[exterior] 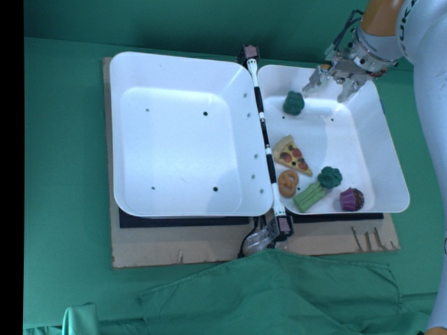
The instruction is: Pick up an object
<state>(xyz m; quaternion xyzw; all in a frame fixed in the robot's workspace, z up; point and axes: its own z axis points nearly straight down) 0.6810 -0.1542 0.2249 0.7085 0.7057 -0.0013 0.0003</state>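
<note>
Grey arm's open tool (331, 82) hovers just beside dark green broccoli (293, 103)

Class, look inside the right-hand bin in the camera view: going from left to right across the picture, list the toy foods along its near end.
Pretzel → broccoli stalk → purple cupcake.

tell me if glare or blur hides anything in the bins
Camera view: light is even and soft, the white bins bright but not blown out; the toy food, such as the pizza slice and cupcake, stays sharp with faint shadows; the gripper, open above the right bin's far edge, is slightly soft.
</note>
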